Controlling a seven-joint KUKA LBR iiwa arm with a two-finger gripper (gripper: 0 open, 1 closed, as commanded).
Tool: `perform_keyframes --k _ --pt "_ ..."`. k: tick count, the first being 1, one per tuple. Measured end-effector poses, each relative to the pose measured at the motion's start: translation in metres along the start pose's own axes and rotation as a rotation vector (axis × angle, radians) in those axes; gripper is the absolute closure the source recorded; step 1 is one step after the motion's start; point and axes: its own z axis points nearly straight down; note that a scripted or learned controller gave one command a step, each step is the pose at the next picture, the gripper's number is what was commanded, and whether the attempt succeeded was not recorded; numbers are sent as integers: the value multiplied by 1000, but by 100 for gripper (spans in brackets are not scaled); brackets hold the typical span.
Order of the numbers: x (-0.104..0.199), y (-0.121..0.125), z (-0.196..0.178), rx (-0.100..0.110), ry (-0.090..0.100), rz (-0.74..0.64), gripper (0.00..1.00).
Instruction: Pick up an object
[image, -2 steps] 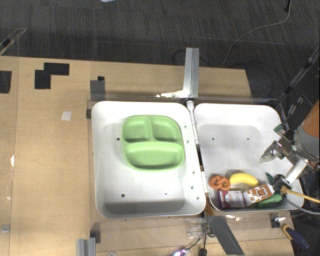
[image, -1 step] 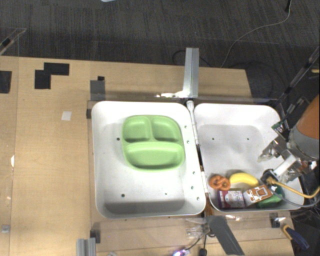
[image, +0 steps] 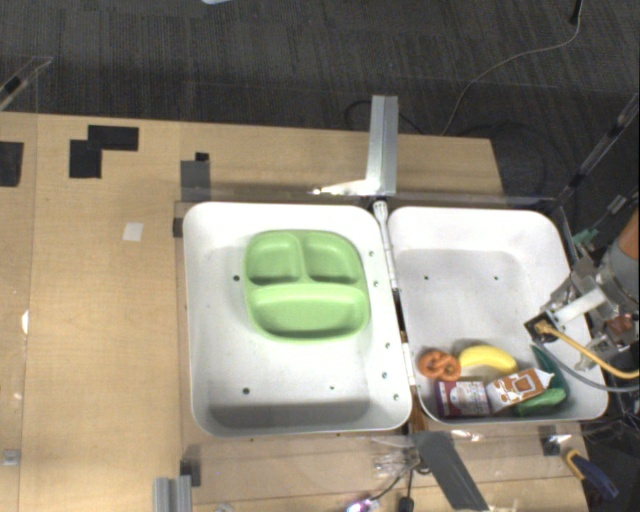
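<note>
In the right bin (image: 470, 260), several small things lie bunched in the near right corner: a brown-red pretzel (image: 437, 364), a yellow banana (image: 487, 358), a dark red packet (image: 466, 398), an orange-and-white carton (image: 522, 384) and a green vegetable (image: 545, 401). My gripper (image: 606, 322) hangs at the right rim of this bin, above and to the right of the pile, its wrist partly cut off by the frame edge. Nothing can be seen between its fingers.
The left bin (image: 215, 330) holds a green divided plate (image: 304, 282) near its middle. A metal post (image: 384, 145) stands behind the seam between the bins. Wooden bench surface stretches to the left.
</note>
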Motion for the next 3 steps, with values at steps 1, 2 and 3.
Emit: perform_keyframes --k 1,2,3 --pt "-13 18 26 2 -2 188 0" --pt "-12 19 -36 -1 1 187 0" --pt "-9 18 81 -5 10 190 0"
